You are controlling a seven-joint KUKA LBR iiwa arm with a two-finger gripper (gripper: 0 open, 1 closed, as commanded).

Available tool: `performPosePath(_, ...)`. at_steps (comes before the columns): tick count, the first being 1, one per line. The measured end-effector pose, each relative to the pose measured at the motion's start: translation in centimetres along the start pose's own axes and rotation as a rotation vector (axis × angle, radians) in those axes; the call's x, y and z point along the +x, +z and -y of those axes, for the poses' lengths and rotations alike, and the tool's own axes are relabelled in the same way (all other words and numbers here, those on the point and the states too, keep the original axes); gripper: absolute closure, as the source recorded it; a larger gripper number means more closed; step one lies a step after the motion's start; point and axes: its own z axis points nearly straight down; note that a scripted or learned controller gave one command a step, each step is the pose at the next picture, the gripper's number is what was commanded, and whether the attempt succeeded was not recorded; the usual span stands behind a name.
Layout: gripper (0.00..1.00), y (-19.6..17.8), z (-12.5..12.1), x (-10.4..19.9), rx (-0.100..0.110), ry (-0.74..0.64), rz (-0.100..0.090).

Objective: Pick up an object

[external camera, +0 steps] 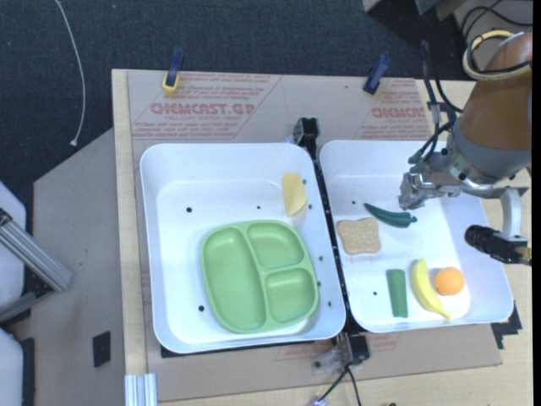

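Arm reaching in over right bin, claw pointing down just above green pepper, claw's opening cannot be told

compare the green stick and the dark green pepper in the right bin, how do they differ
The green stick is straight and blocky; the dark green pepper is curved and tapers to a point. The stick is a lighter green, the pepper much darker. The stick lies beside the banana near the bin's front; the pepper lies farther back, just by the gripper. Both are green and lie flat in the right bin.
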Motion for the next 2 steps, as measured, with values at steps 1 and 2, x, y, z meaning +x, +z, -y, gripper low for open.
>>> performPosePath(1, 1.0, -2.6, -0.1, 0.0, 0.001, -0.001, 0.0)
performPosePath(2, 1.0, -1.4, -0.4, 4.7, 0.009, -0.004, -0.003)
